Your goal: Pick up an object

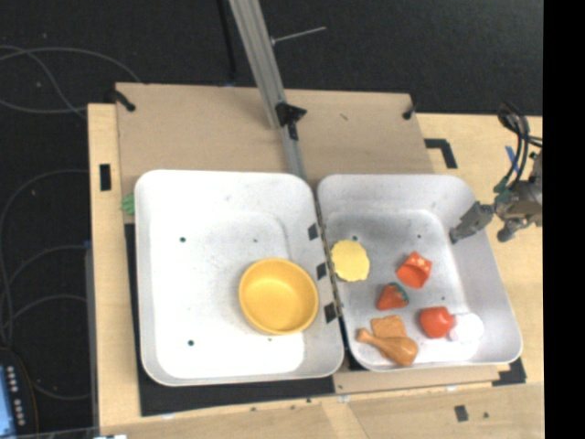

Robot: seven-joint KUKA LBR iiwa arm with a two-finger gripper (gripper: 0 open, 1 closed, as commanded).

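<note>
Objects for picking are lying together in the right white shallow plastic bin [475,245], toward its front edge. A pale yellow flat round piece [350,261] is sitting near the left wall of this bin. A small orange-red block-shaped toy [414,270] is resting more in the middle, and a red strawberry-like toy with a green top [392,296] is just beside it, toward the front. A red rounded toy [436,321] is lying near the front right corner, touching something pale and whitish. A tan and brown toy drumstick [391,341] is lying along the front edge. In the left white bin [174,218] a yellow plastic bowl [278,295] is standing upright near the front right corner.

The gripper [498,219] is hanging at the right edge of the right bin, well apart from all the toys and holding nothing; whether its fingers are spread or closed, one cannot tell.

All these pieces are looking like light, stiff plastic play food with smooth skin, so they are probably slipping easily. The orange-red block seems the best candidate, since it is standing free and may offer flat opposite sides. The drumstick would be taken better across its thin end. The flat yellow piece is probably too low for pinching.
</note>
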